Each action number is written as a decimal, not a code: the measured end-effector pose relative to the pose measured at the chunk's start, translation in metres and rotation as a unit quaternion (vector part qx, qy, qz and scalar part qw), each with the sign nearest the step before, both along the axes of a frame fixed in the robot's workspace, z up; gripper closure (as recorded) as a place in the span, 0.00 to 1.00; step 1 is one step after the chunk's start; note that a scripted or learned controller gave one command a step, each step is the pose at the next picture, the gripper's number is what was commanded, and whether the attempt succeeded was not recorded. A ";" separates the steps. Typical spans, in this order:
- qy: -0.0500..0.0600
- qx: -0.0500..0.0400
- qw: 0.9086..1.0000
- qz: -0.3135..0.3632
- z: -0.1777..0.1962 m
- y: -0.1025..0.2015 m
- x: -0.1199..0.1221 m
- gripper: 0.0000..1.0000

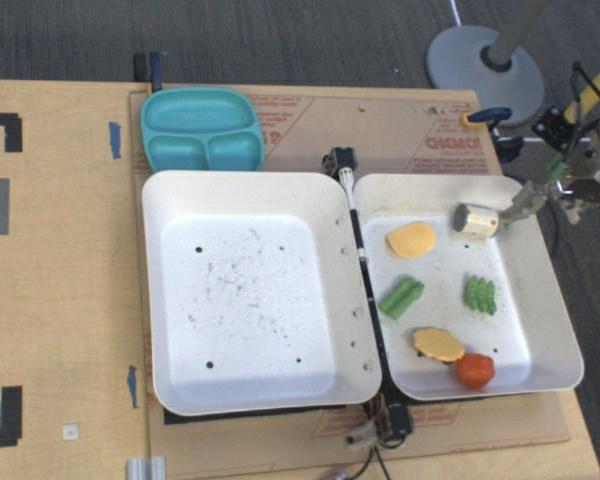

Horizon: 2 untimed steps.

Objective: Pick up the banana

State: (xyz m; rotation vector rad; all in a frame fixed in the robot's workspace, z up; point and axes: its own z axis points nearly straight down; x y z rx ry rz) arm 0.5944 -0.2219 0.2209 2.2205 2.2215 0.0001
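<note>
The teal three-compartment plastic tray sits on the tabletop behind the left shallow white bin, well apart from the work area, so it does not obstruct any reach. The right shallow white bin groups all the pick candidates, but no item is clearly the banana; the likeliest is judged to be the flat yellow piece touching the red round tomato-like item at the near wall. At the right edge, the end effector hovers just outside that bin's far corner, near a cream cylindrical piece; how far open it is cannot be told, and nothing is seen held.
</note>
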 end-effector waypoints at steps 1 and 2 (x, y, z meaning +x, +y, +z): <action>0.001 0.001 0.997 -0.080 -0.110 0.063 -0.049 0.00; 0.001 0.001 0.999 -0.048 -0.136 0.095 -0.110 0.00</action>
